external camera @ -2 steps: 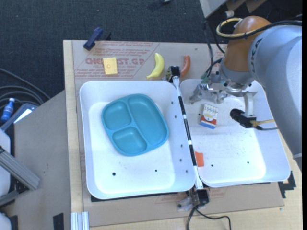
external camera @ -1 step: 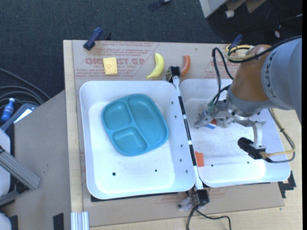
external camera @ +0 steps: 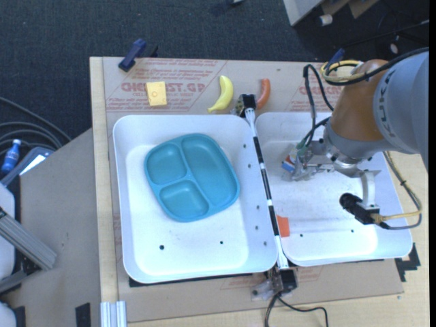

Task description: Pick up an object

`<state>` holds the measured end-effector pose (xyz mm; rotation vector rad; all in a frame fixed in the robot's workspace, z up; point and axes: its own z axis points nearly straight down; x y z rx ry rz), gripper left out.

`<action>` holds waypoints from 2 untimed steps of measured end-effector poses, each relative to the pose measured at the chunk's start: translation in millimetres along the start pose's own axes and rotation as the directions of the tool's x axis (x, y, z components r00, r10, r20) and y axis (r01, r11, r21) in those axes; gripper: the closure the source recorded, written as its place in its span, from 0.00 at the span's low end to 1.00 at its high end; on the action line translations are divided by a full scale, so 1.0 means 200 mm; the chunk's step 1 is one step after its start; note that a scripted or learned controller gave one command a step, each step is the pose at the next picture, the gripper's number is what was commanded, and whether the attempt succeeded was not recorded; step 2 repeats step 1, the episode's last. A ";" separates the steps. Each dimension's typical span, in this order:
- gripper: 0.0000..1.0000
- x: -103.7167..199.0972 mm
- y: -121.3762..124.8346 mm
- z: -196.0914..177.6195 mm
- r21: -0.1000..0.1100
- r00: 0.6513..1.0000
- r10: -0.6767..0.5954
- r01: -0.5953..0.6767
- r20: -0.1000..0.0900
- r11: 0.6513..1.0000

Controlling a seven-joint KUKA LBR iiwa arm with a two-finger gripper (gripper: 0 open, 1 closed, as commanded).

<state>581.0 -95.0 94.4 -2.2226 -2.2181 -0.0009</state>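
The hand (external camera: 300, 167) hangs low over the right bin (external camera: 327, 244), in its upper left part; how far it is open cannot be told, nor whether it has hold of anything. A small blue and red object (external camera: 289, 165) shows just beside it, blurred. Left of the right bin, the left bin (external camera: 136, 237) carries a blue divided plate (external camera: 191, 176). Beyond that bin, on the desk (external camera: 109, 87), lie a banana (external camera: 222, 94) and a yellow block (external camera: 156, 95).

Red print on the cardboard sheet (external camera: 180, 84) behind the bins reads partly "CHO...ST. G.P"; the rest is illegible.
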 end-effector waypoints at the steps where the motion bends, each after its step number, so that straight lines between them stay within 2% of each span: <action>1: 0.00 0.00 0.00 0.00 0.000 1.000 0.000 0.000 0.000 1.000; 2: 0.00 0.00 0.00 0.00 0.000 1.000 0.000 0.000 0.000 1.000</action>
